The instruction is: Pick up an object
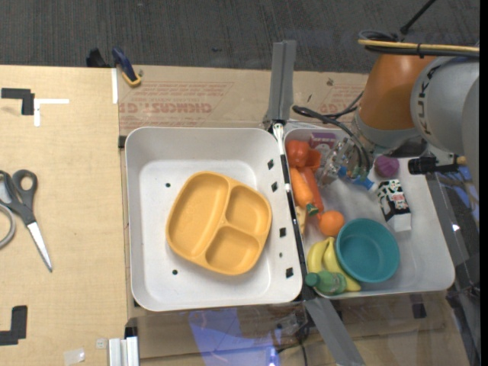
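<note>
The gripper (341,161) is reaching into the right bin (436,280) near its far edge, just beside a plastic carrot (303,185) and a red tomato-like piece (298,153); whether it is open or closed cannot be told. A round orange (331,223), glossy bananas (319,256), a smooth teal bowl (368,250), a purple lump (387,164) and a cow-patterned carton (393,201) are lying around it. In the left bin (145,204), a rounded three-compartment yellow plate (219,223) is sitting.
</note>
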`<state>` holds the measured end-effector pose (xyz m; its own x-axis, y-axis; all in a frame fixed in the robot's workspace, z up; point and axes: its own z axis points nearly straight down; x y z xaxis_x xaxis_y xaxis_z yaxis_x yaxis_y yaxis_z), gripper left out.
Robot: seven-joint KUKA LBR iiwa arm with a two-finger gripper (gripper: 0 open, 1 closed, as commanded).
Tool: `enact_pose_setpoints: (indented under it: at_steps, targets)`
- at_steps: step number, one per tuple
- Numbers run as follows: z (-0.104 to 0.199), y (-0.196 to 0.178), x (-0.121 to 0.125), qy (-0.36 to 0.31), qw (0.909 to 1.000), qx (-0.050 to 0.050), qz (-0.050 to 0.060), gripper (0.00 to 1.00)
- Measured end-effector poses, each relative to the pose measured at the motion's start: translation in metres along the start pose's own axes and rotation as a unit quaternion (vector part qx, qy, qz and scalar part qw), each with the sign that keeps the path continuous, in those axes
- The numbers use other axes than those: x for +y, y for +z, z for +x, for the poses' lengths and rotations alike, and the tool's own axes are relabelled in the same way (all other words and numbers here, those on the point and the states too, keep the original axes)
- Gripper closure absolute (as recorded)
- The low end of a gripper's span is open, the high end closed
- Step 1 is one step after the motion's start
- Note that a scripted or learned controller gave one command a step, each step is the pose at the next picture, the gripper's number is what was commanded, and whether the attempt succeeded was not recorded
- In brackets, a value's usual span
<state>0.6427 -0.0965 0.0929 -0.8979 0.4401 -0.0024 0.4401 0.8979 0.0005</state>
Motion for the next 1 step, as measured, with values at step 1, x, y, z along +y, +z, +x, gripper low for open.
enact_pose_setpoints:
  at_steps: [1]
  targets:
    - [-0.0037,0.0001,0.0027,0.133,0.9911,-0.001,0.0,1.0]
